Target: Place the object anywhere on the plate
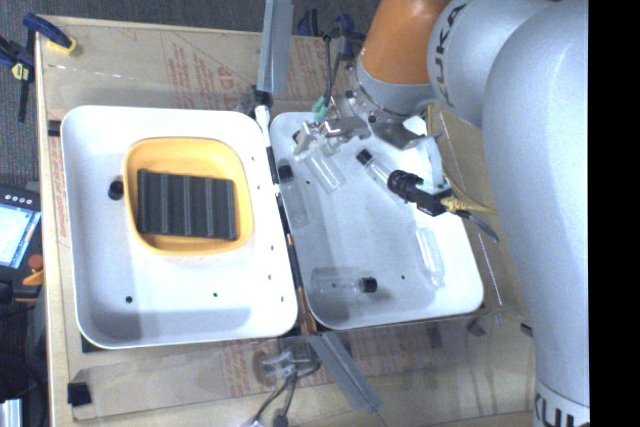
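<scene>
A yellow plate (pixel 150 158) with rounded corners lies in the left bin (pixel 100 295). A dark grey ribbed rectangular block (pixel 190 205) rests flat on the plate and covers most of its middle. My gripper (pixel 316 155) hangs low over the far left corner of the right bin (pixel 400 215), close to the wall between the bins. I see nothing held in it. The block and plate lie well to its left, apart from it.
A small black piece (pixel 368 285) and a clear item (pixel 338 281) lie near the right bin's front wall. Another clear item (pixel 430 257) sits by its right side. A black dot (pixel 116 188) marks the left bin beside the plate. The arm's bulk covers the right side.
</scene>
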Controlling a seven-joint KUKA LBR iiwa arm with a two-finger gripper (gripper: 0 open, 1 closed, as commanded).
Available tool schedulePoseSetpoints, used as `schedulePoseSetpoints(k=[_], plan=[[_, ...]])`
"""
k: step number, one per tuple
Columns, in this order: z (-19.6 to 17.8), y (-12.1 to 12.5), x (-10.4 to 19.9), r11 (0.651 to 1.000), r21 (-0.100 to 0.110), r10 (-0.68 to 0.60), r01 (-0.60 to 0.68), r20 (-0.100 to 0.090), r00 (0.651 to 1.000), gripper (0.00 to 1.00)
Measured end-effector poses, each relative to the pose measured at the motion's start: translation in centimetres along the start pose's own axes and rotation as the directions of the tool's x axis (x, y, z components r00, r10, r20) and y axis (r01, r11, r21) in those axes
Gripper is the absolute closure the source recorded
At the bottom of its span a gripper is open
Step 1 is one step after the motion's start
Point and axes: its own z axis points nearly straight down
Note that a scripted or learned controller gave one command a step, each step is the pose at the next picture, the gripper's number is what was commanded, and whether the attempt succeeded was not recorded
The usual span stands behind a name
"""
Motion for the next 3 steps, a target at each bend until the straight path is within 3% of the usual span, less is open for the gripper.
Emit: schedulePoseSetpoints(k=[1,2,3], plan=[[0.3,3.0,4.9,0.981,-0.001,-0.191,0.191,0.001,0.981,1.0],[1.6,2.0,5.8,0.961,0.002,-0.275,0.276,-0.001,0.961,1.0],[1.6,2.0,5.8,0.961,0.002,-0.276,0.276,-0.001,0.961,0.0]])
